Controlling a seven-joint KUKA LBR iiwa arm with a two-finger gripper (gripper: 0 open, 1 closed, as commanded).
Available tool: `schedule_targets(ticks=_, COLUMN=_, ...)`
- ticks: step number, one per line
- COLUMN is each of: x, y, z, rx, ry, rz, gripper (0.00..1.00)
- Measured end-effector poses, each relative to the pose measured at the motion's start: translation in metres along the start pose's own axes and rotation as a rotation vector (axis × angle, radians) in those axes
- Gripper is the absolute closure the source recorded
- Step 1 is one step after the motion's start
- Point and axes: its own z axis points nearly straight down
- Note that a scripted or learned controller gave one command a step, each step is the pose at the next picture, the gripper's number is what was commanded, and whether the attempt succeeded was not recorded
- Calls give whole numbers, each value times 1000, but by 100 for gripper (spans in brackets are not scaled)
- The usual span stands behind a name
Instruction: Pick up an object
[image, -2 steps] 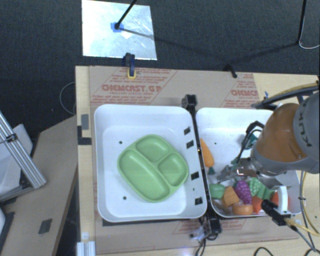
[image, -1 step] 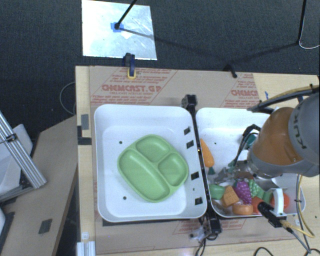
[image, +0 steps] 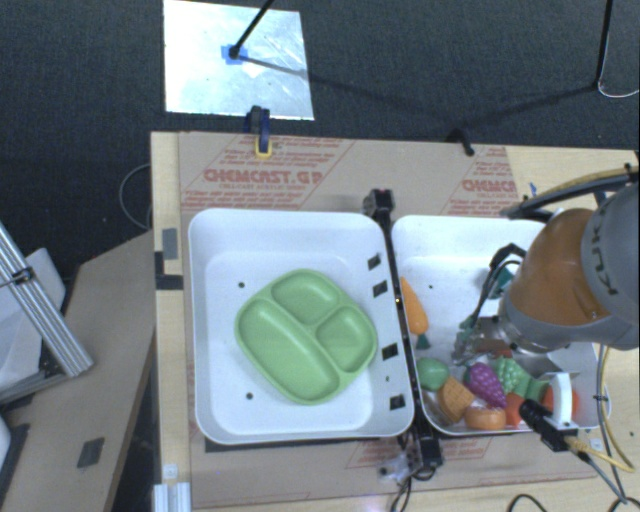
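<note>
Camera view. Two white bins side by side on a bench topped with printed board. Left bin: holds a green divided plate with three compartments, lying flat near the middle, slightly turned. Right bin: toy food crowded into the near half. Orange carrot lying close to the left wall, apart from the rest. Green ball just near of it. Tan piece beside the ball, toward the near wall. Purple grapes right of the tan piece, touching or nearly so. Green ridged piece just right of the grapes. Orange item and red item along the near wall. Arm entering from the right, orange band over the right bin's right half. Gripper low in the bin, just far of the grapes, above the cluster. Finger state: cannot tell; tips lost among dark parts and toys. Nothing visibly held. Blue clamp at the far edge of the board.
</note>
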Motion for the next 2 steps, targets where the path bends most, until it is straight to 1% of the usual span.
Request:
schedule_targets(ticks=1, x=6, y=1, z=-62, rx=-3, ry=-1, rz=-4, gripper=100)
schedule_targets(ticks=2, x=1, y=4, z=-125, rx=-5, ry=-2, rz=-3, gripper=100)
